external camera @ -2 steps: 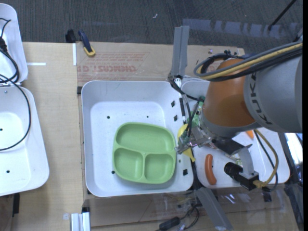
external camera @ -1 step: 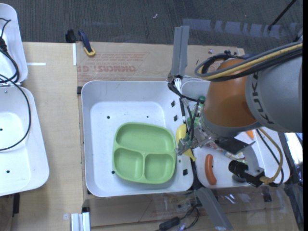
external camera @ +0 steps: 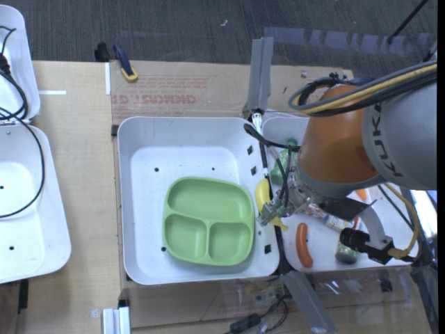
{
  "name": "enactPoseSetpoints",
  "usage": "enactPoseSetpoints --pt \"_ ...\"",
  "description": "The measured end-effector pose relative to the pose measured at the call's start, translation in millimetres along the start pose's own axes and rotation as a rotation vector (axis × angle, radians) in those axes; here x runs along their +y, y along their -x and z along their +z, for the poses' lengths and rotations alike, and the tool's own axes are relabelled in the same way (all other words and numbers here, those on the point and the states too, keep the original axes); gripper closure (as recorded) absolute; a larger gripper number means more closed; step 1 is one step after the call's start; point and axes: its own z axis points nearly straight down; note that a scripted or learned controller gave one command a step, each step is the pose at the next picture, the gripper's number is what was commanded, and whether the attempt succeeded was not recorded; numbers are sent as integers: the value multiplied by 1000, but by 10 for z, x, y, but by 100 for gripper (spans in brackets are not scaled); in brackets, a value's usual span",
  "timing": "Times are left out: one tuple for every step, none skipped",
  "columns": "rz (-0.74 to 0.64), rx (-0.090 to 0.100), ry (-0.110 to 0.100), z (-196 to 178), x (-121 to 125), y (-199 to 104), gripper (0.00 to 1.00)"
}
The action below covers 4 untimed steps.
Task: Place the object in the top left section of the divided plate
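Your claw [external camera: 272, 213] hung over divider between bins, clenched on yellow banana-like object [external camera: 263, 199], so object was off bin floor for transfer. Divided plate [external camera: 208, 221] lay left of claw, its top left section bare. Orange sausage [external camera: 303, 245] sat right-below claw, untouched.

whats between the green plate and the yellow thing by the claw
In the camera view, just a strip of bare white bin floor separates the green divided plate from the yellow object.
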Motion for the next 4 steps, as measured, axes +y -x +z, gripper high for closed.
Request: enactPoseSetpoints --pt "-98 0 0 1 -43 73 100" --pt "-195 0 1 2 -108 180 100" --pt "-511 -3 3 -6 25 804 100" --pt "-627 0 2 -4 -137 235 100"
